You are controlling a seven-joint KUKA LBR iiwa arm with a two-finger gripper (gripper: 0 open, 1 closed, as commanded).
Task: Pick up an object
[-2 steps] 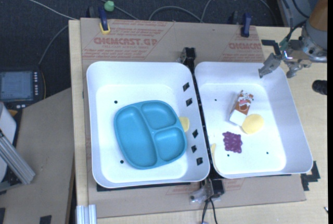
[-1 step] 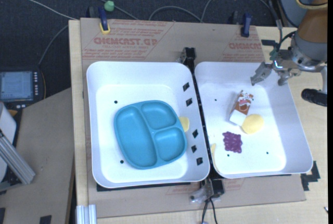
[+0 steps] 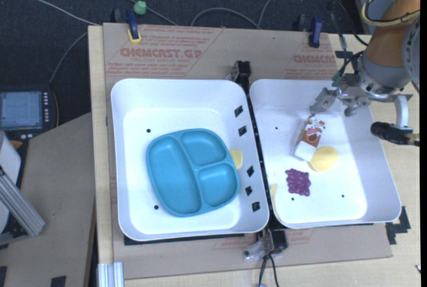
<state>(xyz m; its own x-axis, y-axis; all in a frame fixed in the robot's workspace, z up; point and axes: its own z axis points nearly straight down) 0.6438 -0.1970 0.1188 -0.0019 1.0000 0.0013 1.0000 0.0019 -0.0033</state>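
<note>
In the camera view, the two-finger gripper [image 3: 339,100] hangs at the upper right of the frame over the right white bin [image 3: 373,179], its fingers spread wide and holding nothing. Just below and left of it lies a small white-and-brown carton [image 3: 310,137], touching a pale yellow rounded toy [image 3: 324,158], with a purple grape cluster [image 3: 297,181] nearby. The carton looks light and stiff, best pinched across its narrow sides, while the rounded toy may slip.

Pincer [image 3: 337,100] hangs over right bin [image 3: 373,179], above small carton [image 3: 311,133].
</note>
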